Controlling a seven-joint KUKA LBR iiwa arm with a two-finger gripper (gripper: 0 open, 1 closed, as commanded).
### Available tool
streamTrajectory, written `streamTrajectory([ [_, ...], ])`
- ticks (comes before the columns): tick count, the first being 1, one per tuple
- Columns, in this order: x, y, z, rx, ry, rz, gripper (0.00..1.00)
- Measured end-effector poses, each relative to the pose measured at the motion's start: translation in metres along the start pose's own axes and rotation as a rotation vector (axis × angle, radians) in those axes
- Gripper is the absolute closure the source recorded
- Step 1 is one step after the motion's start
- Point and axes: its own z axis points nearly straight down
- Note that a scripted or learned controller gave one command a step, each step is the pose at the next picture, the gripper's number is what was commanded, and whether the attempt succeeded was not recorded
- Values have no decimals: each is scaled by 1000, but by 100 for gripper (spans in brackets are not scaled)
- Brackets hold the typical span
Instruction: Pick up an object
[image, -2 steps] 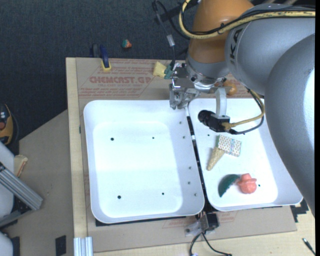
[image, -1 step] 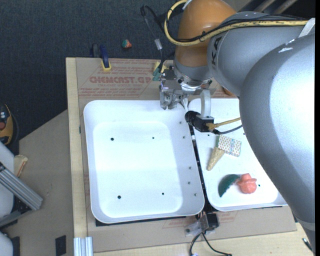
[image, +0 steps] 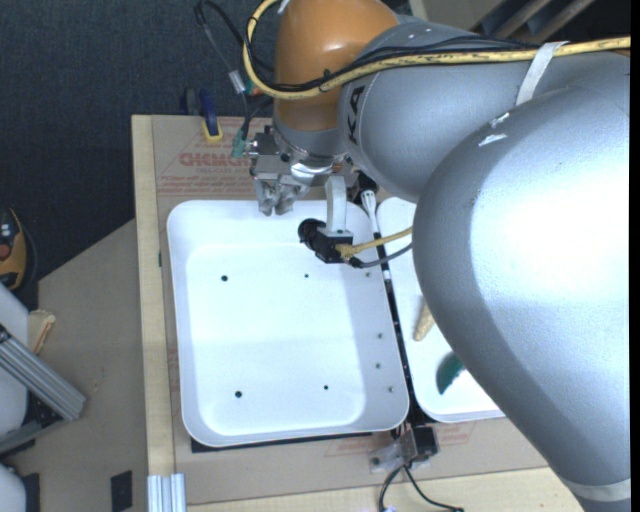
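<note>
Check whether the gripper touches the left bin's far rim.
Cannot tell. In the camera view the gripper overlaps the left bin at its far rim, but the slanted angle shows neither contact nor a gap.

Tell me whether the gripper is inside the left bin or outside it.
Inside, it seems: the gripper hangs over the far rim area of the left bin, near its back wall. Whether its tips touch the floor cannot be told.

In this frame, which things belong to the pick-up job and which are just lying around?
Part of the job:
- claw, at the left bin's far edge
- left bin
- right bin
- tan stick and teal item in the right bin, mostly hidden by the arm

Lying about:
- blue-and-yellow item on the bench's far edge
- metal rail at left
</note>
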Motion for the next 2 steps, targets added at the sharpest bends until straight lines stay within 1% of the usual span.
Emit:
streamTrajectory([
  [1, -39, 3, -98, -7, -3, 12, 100],
  [2, 7, -29, -46, 11, -4, 5, 100],
])
